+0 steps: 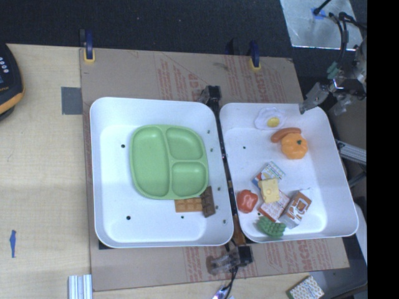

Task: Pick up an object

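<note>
The right bin (333,167) holds several toy foods: a fried egg (269,120), a sausage (285,134), an orange pumpkin (294,147), a red pepper (247,200), a yellow cheese block (270,190), small printed cartons (298,207) and a green leafy piece (271,227). My gripper (323,103) hangs over the bin's far right corner, above and to the right of the egg. It is open, its two fingers spread with nothing between them.
The left bin (109,167) carries a green divided plate (169,161), with an orange-brown block (189,205) and a dark brown piece (207,201) at the plate's near edge. A yellow-and-black device (7,80) lies at the bench's left edge. Clamps (88,45) hold the cardboard mat.
</note>
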`<action>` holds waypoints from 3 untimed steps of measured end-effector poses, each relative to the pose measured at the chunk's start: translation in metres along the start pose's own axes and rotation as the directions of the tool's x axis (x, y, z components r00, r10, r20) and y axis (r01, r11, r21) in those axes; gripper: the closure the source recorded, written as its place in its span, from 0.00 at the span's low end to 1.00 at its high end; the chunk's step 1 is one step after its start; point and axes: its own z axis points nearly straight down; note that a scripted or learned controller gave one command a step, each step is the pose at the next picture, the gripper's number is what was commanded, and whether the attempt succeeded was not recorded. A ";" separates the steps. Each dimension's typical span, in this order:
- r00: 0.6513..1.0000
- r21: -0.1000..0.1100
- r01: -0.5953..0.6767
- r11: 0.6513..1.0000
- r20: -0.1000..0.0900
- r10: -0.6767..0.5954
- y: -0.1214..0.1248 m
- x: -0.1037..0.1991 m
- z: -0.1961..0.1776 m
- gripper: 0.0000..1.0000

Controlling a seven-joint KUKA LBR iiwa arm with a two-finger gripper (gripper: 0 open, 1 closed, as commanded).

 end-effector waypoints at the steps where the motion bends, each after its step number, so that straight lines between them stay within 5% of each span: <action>1: 1.000 0.012 -0.001 1.000 -0.003 0.001 -0.047 -0.008 0.123 0.00; 2: 1.000 -0.001 0.005 1.000 0.002 -0.005 0.012 -0.020 0.194 0.00; 3: 1.000 -0.003 0.007 1.000 0.000 -0.007 0.035 0.041 0.189 0.00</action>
